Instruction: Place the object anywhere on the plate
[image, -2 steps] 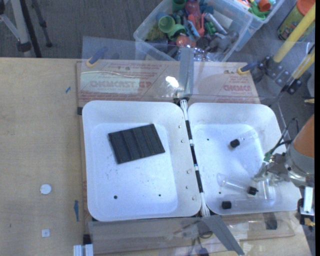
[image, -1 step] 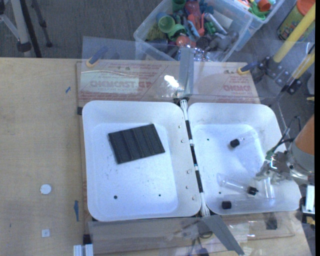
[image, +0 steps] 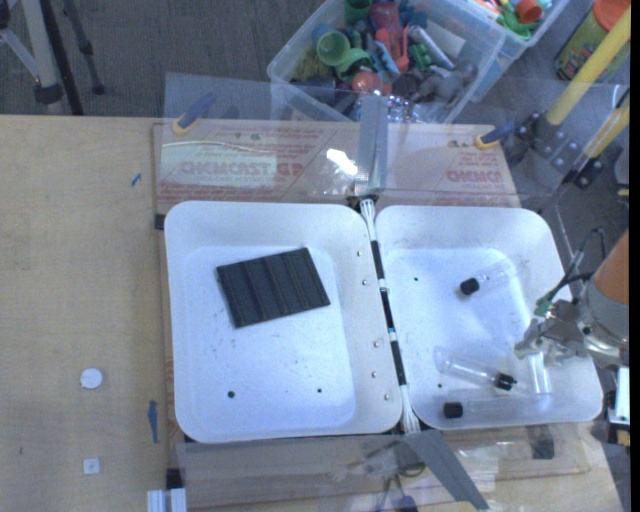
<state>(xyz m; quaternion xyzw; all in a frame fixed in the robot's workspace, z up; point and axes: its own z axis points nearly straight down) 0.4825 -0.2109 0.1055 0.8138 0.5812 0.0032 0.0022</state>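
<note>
Camera view shows me the jaws (image: 532, 338) low at the right bin's (image: 420, 228) right edge; whether they're parted I cannot tell. Clear tubes (image: 470, 371) lie nearby; the dark ridged plate (image: 272, 286) sits in the left bin (image: 190, 230).

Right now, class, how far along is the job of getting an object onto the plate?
Done: nothing yet; the dark ribbed plate in the left bin has no object on it. In hand: the end effector is at the right bin's right edge, beside the clear tubes. Left: grasping an object, carrying it across and setting it on the plate.
</note>
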